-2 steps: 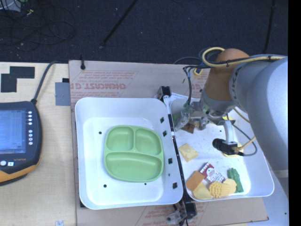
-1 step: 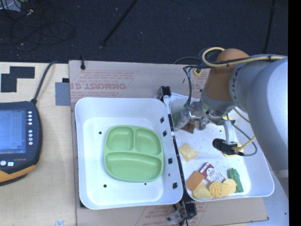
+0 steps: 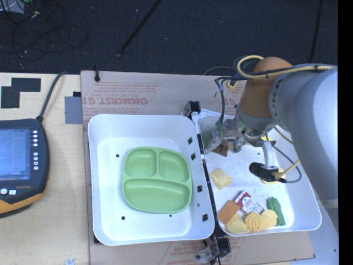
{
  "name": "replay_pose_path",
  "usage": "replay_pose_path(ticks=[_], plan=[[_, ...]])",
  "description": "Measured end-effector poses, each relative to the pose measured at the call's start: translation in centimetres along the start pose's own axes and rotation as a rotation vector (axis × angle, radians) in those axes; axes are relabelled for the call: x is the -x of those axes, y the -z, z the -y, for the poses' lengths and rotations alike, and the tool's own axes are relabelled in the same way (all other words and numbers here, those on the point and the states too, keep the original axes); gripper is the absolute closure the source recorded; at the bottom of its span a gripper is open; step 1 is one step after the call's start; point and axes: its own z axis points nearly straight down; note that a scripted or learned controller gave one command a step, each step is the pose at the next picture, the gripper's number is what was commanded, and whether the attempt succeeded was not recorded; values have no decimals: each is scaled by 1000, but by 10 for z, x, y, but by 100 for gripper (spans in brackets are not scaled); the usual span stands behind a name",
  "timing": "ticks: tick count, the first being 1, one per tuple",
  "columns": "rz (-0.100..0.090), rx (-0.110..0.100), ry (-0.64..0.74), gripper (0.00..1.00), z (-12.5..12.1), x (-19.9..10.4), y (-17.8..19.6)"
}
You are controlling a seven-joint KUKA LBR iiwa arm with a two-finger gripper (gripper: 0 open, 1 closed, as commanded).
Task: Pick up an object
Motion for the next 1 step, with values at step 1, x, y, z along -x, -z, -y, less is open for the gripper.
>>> replay_pose_path(ticks=[1], plan=[[3,19,1,0,-3,-5,157]])
